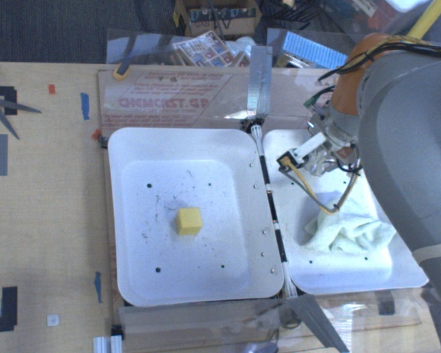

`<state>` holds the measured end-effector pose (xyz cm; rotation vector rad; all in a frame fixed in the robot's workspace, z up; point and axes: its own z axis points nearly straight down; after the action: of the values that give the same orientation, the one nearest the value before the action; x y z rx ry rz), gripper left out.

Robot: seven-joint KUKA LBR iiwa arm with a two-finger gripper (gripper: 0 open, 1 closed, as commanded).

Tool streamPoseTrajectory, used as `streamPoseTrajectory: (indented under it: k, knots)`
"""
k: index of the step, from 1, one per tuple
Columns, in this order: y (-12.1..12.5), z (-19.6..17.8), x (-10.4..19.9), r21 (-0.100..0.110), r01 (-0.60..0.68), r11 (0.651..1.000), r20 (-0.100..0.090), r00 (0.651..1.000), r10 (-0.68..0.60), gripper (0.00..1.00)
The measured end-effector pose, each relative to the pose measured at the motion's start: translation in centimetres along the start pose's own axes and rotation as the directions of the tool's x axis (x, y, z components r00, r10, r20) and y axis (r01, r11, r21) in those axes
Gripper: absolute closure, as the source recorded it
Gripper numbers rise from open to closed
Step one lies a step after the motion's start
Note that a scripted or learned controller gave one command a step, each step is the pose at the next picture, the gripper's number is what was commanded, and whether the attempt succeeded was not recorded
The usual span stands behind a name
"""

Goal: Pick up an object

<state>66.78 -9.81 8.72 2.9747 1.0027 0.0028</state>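
Note:
A small yellow block (189, 220) lies near the middle of the left bin (132, 160). In the right bin (367, 267) a crumpled white cloth (349, 232) rests toward the front right. The gripper (317, 155) hangs over the back part of the right bin, above and behind the cloth, under the orange wrist band (356, 72). Cables and the wrist block the view of its tips.
The grey arm (408, 138) covers the right side of the right bin. A clear plastic sheet with red lettering (169, 98) and a metal bar (259, 79) lie behind the bins. Scissors (4, 109) rest on the bench at far left.

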Motion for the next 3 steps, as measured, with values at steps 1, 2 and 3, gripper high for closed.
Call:
streamPoseTrajectory:
  k: [1, 2, 3]
  knots:
    - [-9.8, -9.8, 3.3, 0.003, -0.343, 0.939, 0.000, 0.939, 0.343, 1.00]
    - [-9.9, -13.5, 6.5, 0.002, -0.438, 0.899, 0.000, 0.899, 0.438, 1.00]
    - [-13.9, -18.7, 1.1, 0.005, -0.438, 0.899, 0.004, 0.899, 0.438, 1.00]
